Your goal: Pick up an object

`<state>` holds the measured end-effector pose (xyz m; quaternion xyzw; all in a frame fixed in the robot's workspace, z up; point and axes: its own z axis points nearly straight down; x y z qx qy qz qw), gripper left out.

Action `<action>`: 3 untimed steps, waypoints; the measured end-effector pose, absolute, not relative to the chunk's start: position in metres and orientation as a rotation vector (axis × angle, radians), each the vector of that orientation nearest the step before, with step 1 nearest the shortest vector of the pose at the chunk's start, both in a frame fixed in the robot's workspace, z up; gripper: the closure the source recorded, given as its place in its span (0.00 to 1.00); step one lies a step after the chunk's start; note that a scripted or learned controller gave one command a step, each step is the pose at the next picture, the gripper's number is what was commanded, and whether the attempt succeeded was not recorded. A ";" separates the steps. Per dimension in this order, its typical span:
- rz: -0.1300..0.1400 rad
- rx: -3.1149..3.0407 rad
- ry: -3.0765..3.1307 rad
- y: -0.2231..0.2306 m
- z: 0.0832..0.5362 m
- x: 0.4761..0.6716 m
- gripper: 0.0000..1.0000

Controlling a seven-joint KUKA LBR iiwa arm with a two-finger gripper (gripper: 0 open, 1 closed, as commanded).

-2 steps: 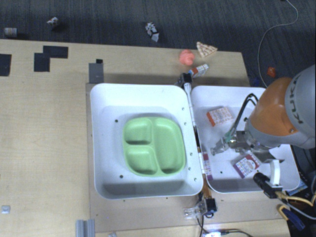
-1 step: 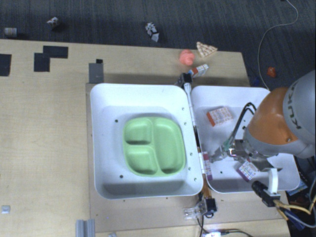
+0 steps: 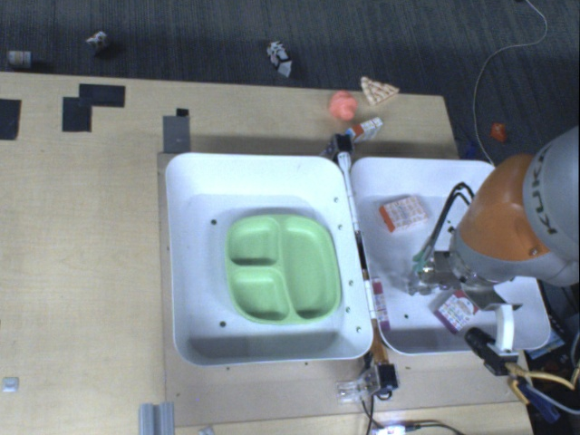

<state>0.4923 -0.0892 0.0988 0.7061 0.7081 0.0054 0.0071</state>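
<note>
Low at the right, the gripper (image 3: pixel 433 276) hangs in the right bin (image 3: pixel 535 332); I cannot tell its grip. A small packet (image 3: pixel 455 311) sits underneath. It may slip. Farther up lies an orange packet (image 3: pixel 402 212)

You can't read the gripper (image 3: pixel 426 275): its fingers blur under the wrist. The arm (image 3: pixel 521 216) runs off at 3 o'clock and hides part of the right bin (image 3: pixel 385 175) and 1 small packet (image 3: pixel 456 311).
</note>
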 end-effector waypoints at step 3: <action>0.001 2.217 2.224 -0.104 0.093 0.590 0.00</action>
